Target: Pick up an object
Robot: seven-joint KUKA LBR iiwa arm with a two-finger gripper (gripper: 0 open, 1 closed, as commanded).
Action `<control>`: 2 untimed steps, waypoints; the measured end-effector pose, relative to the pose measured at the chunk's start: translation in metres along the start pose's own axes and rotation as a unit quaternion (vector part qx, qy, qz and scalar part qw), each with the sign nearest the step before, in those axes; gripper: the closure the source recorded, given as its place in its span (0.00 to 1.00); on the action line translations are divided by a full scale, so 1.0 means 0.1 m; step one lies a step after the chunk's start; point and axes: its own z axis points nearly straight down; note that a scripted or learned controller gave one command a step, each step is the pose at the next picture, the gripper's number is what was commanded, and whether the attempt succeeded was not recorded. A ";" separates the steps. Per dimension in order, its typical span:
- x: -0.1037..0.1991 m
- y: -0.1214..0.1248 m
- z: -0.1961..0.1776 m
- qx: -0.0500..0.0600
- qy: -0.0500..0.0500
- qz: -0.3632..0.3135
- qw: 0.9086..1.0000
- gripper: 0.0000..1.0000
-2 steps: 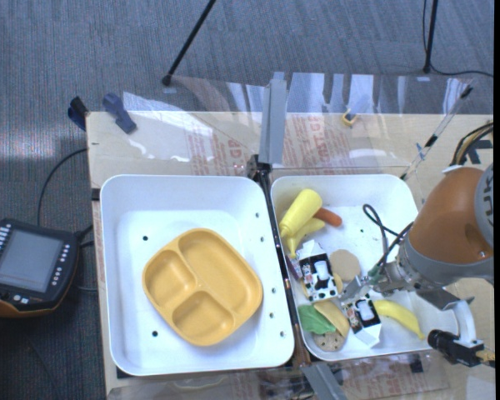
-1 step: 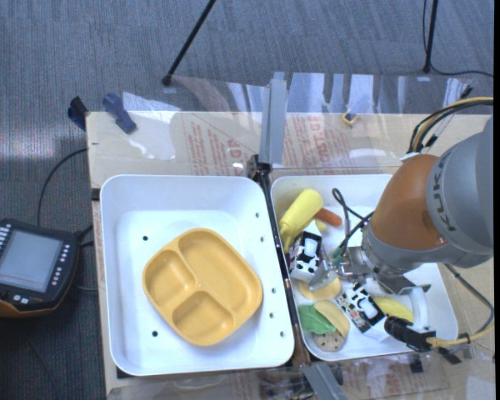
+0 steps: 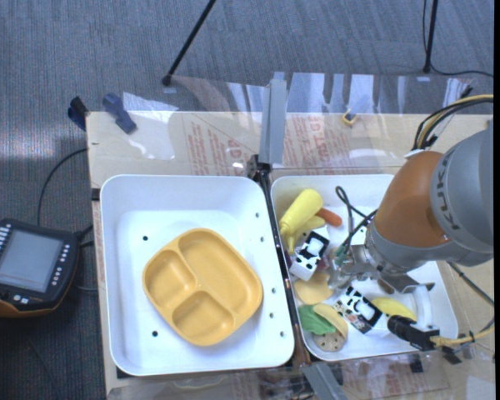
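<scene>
While grey carpet surrounds the bench, the tool's state is unclear.

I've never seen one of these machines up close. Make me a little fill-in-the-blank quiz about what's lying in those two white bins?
1. The yellow divided plate lies in the ____ bin as the camera sees it.
2. That plate has ____ compartments.
3. The yellow bottle lies in the same bin that the ____ reaches into.
4. The band on the arm above its wrist is ____.

Missing words: left; three; arm; orange
</scene>
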 end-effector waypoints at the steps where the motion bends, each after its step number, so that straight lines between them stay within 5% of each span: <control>1: 0.00 0.00 0.00 0.000 0.000 0.000 1.000 0.00; 2: -0.36 -0.46 0.08 -0.002 -0.002 0.017 1.000 0.00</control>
